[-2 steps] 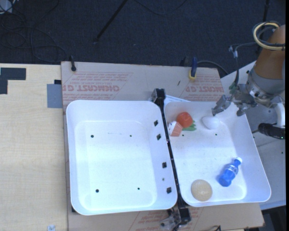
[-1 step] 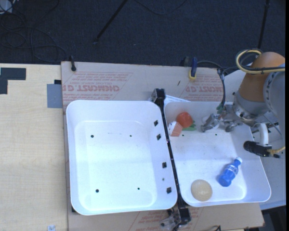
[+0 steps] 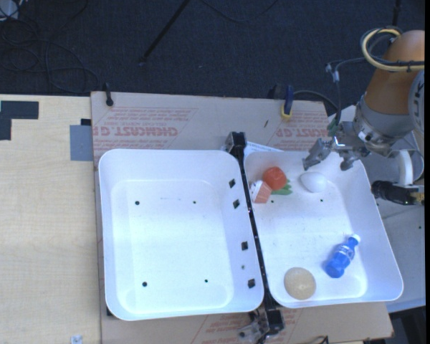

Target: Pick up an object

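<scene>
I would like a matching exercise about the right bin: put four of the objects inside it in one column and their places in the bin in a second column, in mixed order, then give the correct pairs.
Things:
1. blue bottle
2. tan round object
3. orange-red object
4. white round object

Places in the right bin:
A. far end, closest to the gripper
B. near edge, towards the middle of the bin
C. far end, near the divider between the bins
D. near right part, lying at a slant

Pairs: 1-D, 2-B, 3-C, 4-A
</scene>
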`<control>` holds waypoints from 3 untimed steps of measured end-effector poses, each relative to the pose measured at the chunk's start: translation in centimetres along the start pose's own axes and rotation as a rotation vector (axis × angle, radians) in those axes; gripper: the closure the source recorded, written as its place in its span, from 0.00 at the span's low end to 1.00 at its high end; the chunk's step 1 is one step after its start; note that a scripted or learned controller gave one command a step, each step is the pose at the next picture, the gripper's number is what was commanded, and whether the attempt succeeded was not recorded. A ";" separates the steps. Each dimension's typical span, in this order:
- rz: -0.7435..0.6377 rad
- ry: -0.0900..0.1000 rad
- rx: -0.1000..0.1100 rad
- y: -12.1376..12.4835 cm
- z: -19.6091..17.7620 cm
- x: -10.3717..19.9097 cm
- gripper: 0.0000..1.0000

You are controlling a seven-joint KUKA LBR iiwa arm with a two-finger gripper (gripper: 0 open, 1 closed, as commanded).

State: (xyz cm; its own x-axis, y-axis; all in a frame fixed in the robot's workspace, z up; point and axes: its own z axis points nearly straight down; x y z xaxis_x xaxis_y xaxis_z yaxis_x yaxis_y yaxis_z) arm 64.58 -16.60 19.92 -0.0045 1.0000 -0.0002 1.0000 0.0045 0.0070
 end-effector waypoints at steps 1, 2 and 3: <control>0.007 -0.003 0.002 -5.8 -11.2 -2.5 0.00; 0.000 0.000 0.010 0.0 -0.6 -2.6 0.00; 0.005 0.000 0.012 -0.5 11.9 -4.7 0.00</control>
